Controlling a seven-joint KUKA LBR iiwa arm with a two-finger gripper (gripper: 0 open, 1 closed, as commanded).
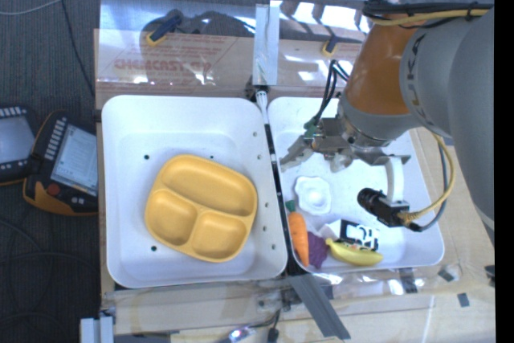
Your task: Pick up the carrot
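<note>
We see the carrot (pixel 298 235) lying in the right bin (pixel 430 249), near its front left corner, against the left wall. Our gripper (pixel 321 147) hangs above the bin's middle, toward the back, well apart from the carrot; we cannot tell how it is set. A banana (pixel 353 253) lies just beside the carrot.

the arm (pixel 418 68) is cut off by the right picture edge and hides the upper part of the right bin (pixel 430 249). the gripper (pixel 333 149) fingers are not discernible. the carrot (pixel 298 235) is partly covered by a purple item (pixel 316 251).
</note>
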